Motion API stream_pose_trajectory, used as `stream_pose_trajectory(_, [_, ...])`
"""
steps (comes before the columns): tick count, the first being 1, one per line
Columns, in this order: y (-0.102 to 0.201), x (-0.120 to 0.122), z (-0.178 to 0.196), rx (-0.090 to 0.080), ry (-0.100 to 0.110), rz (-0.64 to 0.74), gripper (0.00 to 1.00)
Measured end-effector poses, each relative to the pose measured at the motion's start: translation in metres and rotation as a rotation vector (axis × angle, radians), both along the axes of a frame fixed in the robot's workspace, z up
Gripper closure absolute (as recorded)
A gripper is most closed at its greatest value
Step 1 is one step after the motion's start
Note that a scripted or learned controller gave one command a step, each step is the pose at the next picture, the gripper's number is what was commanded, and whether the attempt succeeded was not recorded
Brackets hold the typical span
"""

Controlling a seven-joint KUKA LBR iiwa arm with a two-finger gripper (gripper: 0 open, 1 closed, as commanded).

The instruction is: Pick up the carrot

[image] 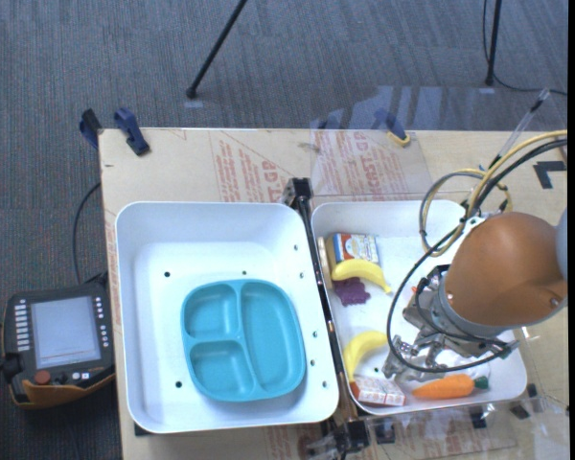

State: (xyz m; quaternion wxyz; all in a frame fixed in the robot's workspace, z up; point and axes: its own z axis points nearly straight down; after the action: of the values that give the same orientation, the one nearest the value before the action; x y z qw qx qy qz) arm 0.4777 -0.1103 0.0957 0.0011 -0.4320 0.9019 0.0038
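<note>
We see the carrot [445, 386] lying flat near the front edge of the right bin [402, 220], its green end toward the right. The gripper [410, 353] hangs just above and left of it, between the carrot and 1 of 2 bananas [363, 349]. We cannot tell its state. A blue tray [241, 338] sits in the left bin [153, 247].
</note>
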Motion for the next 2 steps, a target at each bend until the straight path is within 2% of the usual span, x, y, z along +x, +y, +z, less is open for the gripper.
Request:
stream_pose_trajectory(1, [0.046, 0.019, 0.114, -0.004, -0.008, 0.267, 1.0])
stream_pose_trajectory(2, [0.048, -0.001, 0.098, 0.001, -0.003, 0.83, 1.0])
